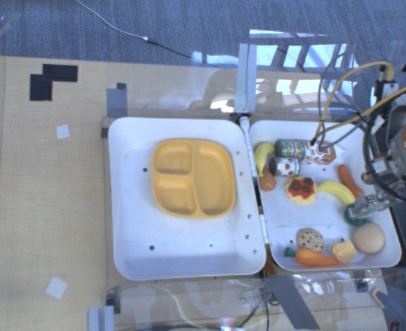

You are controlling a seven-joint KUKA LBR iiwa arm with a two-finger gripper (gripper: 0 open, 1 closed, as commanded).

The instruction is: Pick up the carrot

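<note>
The carrot (316, 258) is orange with a small green top. It lies flat along the front wall of the right bin (278, 212), pointing right. My gripper (363, 209) reaches in from the right edge and hangs low over the bin's right side, above and to the right of the carrot. It is clearly apart from the carrot. A dark green piece (355, 217) sits just under the gripper's tip.
Around the carrot are a cookie (309, 238), a yellow cheese wedge (345, 252) and a tan ball (369, 238). Further back lie a pizza slice (301, 189), bananas (337, 192), a red sausage (349, 181) and a can (291, 148). The left bin holds a yellow divided plate (192, 178).
</note>
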